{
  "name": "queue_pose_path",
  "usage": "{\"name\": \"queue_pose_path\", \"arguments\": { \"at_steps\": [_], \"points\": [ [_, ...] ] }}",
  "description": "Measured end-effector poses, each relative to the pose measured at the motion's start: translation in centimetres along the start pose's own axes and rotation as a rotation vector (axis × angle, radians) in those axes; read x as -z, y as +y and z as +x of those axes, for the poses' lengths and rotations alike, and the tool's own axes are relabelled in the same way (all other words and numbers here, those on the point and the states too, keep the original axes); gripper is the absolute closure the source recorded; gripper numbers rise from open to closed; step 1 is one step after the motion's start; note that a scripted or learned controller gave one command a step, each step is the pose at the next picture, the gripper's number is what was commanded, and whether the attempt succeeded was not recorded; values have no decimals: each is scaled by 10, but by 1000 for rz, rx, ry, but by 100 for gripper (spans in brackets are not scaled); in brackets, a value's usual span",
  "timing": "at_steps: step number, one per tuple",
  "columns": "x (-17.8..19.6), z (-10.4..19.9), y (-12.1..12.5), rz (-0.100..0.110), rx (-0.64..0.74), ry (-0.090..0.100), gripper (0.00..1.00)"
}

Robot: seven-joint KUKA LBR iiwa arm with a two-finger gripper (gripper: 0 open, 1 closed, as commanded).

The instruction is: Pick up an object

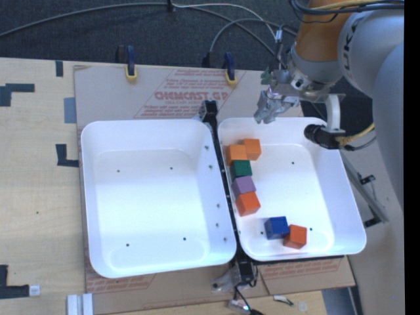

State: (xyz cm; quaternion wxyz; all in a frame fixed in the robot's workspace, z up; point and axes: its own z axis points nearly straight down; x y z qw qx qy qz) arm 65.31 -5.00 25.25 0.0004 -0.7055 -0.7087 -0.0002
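Gripper above the right bin's far edge, blocks below and toward the near side.

The gripper [269, 112] hangs over the far rim of the right bin [341, 195], holding nothing; whether it is apart or together I cannot tell. The nearest orange blocks [244, 150] lie just nearer the camera and slightly left, heading a row with green [242, 168], purple [244, 184] and orange [247, 203] along the bin's left wall. The blue block [276, 226] sits well beyond.
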Motion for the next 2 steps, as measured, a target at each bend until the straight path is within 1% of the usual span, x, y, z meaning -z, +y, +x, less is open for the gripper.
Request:
{"name": "queue_pose_path", "arguments": {
  "at_steps": [1, 2],
  "points": [
    [-5, 54, -5, 0, 0, 0, 100],
    [-21, 104, -24, 1, 0, 0, 100]
  ]
}}
